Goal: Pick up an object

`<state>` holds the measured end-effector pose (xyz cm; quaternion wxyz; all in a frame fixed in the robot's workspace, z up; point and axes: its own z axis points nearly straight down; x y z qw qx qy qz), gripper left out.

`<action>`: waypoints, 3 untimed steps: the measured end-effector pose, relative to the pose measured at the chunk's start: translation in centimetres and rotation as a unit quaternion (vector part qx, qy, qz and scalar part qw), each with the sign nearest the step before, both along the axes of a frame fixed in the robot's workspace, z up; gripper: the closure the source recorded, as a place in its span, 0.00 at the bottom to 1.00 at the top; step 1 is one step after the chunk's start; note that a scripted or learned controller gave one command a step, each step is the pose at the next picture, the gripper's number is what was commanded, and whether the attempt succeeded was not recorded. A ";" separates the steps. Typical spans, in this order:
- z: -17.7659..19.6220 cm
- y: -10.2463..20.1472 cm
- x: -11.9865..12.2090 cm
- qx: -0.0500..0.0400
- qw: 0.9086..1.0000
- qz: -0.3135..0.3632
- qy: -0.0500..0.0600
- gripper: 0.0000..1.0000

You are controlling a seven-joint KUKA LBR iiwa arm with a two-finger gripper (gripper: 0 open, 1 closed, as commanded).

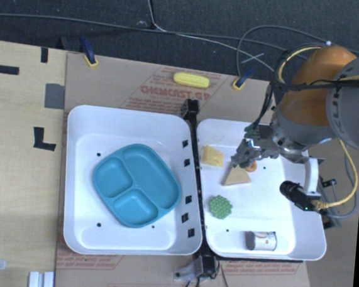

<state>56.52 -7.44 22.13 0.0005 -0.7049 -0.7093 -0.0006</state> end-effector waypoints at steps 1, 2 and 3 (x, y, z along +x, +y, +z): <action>-0.2 6.4 0.6 0.000 1.000 0.001 0.001 1.00; 0.8 11.4 1.0 -0.001 1.000 -0.001 0.001 1.00; 0.8 16.2 0.7 0.000 1.000 0.000 0.001 1.00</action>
